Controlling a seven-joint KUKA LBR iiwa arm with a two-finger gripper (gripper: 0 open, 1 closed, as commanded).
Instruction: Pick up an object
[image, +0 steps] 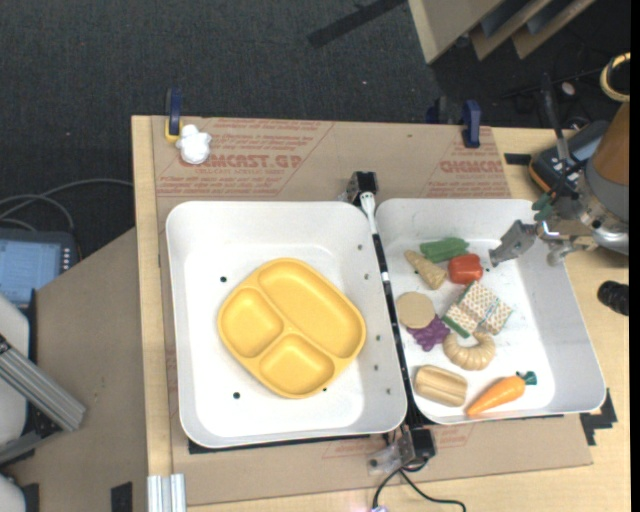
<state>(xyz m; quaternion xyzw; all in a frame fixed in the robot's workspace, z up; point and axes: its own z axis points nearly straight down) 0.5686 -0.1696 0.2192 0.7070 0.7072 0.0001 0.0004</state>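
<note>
While over the right bin (560, 300), end effector (512, 245) empty.

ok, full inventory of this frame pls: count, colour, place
bins: 2, white, side by side on the bench
plate: 1, yellow, three sections, left bin
pickle: 1, green, right bin, top
tomato: 1, red, beside pickle
cone: 1, tan, right bin, upper left
grapes: 1, purple, right bin, middle
croissant: 1, tan, right bin, lower middle
bread roll: 1, tan, right bin, bottom
carrot: 1, orange, right bin, bottom
gripper: 1, grey, over right bin's upper right

The arm (610, 190) is cut off by the right edge.
</note>
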